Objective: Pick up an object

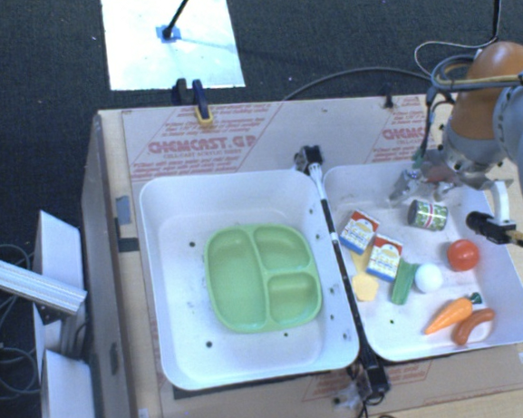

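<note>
green can point(427, 214) just below claw point(411, 182)

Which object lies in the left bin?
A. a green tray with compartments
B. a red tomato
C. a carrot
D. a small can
A: the green tray with compartments is what lies in the left bin, while the carrot, the red tomato and the small can all lie in the right bin.

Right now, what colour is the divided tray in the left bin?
Light green. The tray shows clearly in the camera view, lying in the left bin.
</note>
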You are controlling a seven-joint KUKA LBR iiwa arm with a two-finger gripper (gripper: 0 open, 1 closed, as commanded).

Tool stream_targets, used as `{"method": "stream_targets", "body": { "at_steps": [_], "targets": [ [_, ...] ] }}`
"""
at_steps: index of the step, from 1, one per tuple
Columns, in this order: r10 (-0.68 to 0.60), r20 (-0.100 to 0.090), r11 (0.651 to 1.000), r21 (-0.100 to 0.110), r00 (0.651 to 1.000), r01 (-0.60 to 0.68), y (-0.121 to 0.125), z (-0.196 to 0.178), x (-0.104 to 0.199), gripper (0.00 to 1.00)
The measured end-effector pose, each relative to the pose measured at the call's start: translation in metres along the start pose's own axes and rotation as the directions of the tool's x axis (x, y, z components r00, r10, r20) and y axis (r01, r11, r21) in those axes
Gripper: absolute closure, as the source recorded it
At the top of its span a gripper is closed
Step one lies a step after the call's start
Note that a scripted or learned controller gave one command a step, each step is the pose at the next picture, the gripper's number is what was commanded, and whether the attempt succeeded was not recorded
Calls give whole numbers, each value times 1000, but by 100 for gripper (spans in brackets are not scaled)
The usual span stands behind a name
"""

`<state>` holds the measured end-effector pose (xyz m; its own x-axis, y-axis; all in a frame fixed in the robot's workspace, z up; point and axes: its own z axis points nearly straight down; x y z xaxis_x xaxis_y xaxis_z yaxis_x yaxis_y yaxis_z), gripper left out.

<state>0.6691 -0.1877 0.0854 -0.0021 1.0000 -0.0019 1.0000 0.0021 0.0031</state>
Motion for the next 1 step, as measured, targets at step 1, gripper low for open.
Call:
{"method": "stream_targets", "body": {
  "at_steps": [1],
  "targets": [
    [-2, -1, 1000, 0, 1000, 2, 0, 0, 8, 0]
  ]
}}
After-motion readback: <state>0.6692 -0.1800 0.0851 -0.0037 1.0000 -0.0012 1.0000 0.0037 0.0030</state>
